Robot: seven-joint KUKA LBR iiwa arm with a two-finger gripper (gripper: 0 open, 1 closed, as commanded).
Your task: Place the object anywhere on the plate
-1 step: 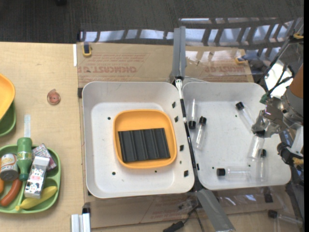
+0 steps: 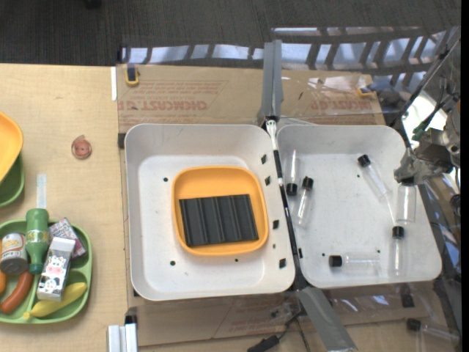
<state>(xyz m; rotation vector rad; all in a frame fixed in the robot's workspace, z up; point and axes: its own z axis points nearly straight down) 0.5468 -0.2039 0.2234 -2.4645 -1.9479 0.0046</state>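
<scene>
Risk: clear tubes point(image 2: 404, 204) smooth and round, likely to roll or slip from a pinch; near-transparent on white, easy to misjudge. Black-capped, scattered across right bin point(image 2: 344, 141). Gripper point(image 2: 410, 171) at bin's right edge above one tube; finger state: cannot tell. Plate point(image 2: 220, 178): orange, left bin point(image 2: 146, 196), dark ridged insert.

The tabletop point(image 2: 58, 108) carries two white bins point(image 2: 146, 196) point(image 2: 344, 145) on cardboard point(image 2: 190, 97), a green tray point(image 2: 80, 284) and a pink disc point(image 2: 82, 147).
</scene>
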